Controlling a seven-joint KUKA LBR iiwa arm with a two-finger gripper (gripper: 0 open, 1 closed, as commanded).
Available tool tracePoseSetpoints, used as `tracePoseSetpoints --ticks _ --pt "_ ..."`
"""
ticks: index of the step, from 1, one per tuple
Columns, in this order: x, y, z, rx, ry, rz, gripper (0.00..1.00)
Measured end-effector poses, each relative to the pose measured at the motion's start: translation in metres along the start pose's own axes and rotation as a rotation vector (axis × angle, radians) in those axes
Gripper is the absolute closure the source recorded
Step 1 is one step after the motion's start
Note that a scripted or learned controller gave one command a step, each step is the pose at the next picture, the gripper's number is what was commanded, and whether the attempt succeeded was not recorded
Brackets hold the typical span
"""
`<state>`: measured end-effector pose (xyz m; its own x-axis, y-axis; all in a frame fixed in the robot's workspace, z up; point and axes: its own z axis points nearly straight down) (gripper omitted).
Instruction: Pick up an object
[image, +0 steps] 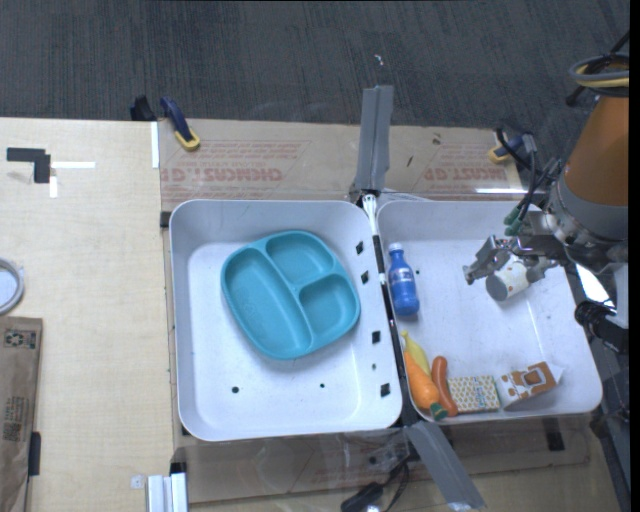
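Note:
My gripper (505, 272) hangs over the upper right part of the right bin (470, 350), below the arm's orange band. Its fingers (478, 264) are spread open. A small white cup (510, 283) lies on its side in the gap between them, and I cannot tell whether they touch it. A blue bottle (402, 282) lies along the bin's left wall. An orange carrot (419, 380) and a red sausage (443, 387) lie at the front left corner, and two small printed boxes (500, 388) rest by the front edge.
The left bin (200, 330) holds a teal divided plate (289, 293). A grey divider bar (374, 140) rises between the bins at the back. Cables and arm hardware (600, 310) crowd the right bin's right rim. A tape roll (8, 288) sits far left on the bench.

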<state>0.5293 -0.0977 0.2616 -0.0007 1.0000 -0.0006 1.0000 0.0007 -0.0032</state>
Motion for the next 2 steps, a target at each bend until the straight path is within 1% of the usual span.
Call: tracePoseSetpoints --ticks 1,2 --pt "-0.122 0.047 0.032 -0.001 -0.002 0.074 0.00" --pt "-0.096 0.103 0.169 -0.004 -0.001 0.055 0.00"
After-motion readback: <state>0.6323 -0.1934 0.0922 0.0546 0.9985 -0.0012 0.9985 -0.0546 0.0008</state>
